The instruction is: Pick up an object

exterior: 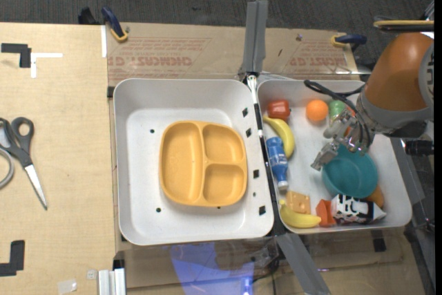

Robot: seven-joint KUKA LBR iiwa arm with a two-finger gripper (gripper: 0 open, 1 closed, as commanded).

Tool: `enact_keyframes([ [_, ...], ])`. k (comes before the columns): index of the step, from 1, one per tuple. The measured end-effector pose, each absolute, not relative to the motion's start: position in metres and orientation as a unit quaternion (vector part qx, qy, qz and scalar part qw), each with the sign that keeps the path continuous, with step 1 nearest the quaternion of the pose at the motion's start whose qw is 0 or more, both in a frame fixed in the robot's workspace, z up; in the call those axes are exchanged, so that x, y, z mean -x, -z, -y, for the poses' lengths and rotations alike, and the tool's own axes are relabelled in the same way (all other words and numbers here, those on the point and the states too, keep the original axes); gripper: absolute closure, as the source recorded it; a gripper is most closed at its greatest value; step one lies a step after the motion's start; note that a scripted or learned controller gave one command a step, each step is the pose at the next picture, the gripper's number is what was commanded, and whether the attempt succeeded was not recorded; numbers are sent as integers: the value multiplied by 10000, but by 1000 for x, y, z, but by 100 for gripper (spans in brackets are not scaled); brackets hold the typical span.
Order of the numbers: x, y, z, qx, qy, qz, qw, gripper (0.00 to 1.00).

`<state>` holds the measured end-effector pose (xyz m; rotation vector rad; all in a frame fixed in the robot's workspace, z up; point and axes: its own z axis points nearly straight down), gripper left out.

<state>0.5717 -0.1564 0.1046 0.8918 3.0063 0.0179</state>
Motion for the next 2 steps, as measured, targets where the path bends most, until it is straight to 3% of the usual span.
enact_keyframes([
  [1, -643, -93, 114, -3006, -3, -9537, 22, 0],
  [2, -626, -143, 209, -2175, 5, -9761, 39, 0],
])
